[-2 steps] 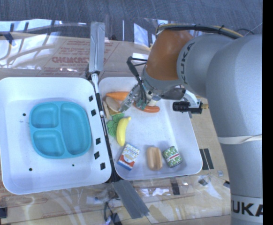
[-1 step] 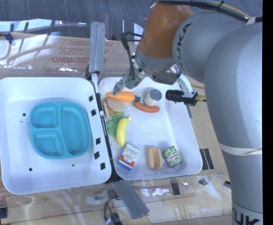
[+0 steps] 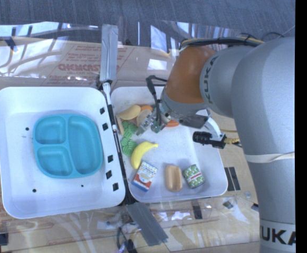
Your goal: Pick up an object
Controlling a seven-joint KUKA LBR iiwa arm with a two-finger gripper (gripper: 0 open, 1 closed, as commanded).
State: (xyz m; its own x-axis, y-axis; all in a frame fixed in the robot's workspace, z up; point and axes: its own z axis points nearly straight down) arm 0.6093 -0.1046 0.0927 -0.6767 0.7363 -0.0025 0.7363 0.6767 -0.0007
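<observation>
So the grey KUKA arm with the orange band (image 3: 188, 78) is reaching down into the right-hand shallow white bin (image 3: 217, 181), and its two-finger gripper (image 3: 152, 121) sits low near that bin's far left corner, right in the pile of toy food there. Can't honestly tell whether the fingers are spread or closed, they're too small and tangled in with the clutter.

Just beside the gripper there's a tan bread-roll-shaped toy (image 3: 128, 112), a bit of orange plastic (image 3: 172, 124) peeking out from under the wrist, and a green leafy plastic piece (image 3: 128, 139) against the left wall. Toward the middle of the bin lies a yellow plastic banana (image 3: 142, 152). Along the near edge, left to right: a small white and blue carton (image 3: 144, 175), a tan hot-dog-bun toy (image 3: 173, 177), and a little green-labelled can (image 3: 193, 176) on its side.

The left-hand white bin (image 3: 11, 194) carries a light blue plastic divided plate (image 3: 67, 145), three compartments, sitting about mid-bin.
</observation>
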